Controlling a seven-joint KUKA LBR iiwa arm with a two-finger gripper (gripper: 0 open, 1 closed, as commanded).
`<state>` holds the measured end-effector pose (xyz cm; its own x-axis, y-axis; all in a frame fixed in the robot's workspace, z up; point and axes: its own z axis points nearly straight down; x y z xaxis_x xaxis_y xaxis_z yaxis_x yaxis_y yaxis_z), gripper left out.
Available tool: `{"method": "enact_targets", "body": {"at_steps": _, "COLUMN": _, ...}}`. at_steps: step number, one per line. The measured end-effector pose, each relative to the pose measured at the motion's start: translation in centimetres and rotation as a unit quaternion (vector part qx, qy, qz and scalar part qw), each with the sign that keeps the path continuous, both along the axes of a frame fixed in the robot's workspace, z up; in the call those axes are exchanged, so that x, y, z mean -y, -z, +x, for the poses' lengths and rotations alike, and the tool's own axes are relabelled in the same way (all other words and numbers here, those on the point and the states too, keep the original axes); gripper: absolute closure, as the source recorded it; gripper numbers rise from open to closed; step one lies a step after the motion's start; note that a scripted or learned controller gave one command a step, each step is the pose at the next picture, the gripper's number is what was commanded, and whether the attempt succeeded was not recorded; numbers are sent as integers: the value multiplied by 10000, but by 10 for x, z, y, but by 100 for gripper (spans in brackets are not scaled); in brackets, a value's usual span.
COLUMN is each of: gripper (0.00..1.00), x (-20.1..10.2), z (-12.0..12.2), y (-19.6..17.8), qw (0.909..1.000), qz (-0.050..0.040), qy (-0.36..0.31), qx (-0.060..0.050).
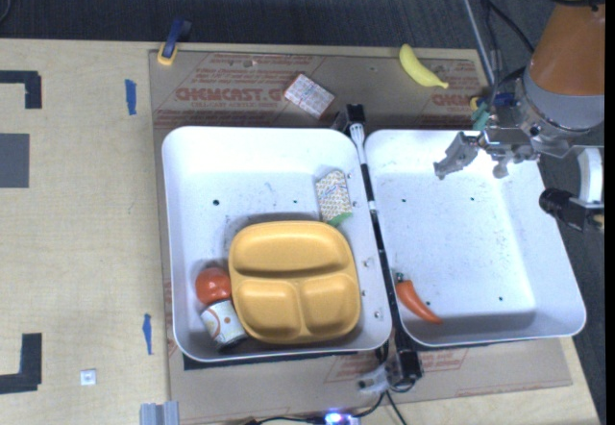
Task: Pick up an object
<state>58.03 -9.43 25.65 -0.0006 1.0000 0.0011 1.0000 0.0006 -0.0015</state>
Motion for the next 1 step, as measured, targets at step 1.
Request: {"method": "enact_targets", "body": {"at_steps": 1, "gripper": 0, "x": 27, "z": -70, "y": 30, "qw": 10000, "qz": -2, "qy": 8, "qx": 4}}
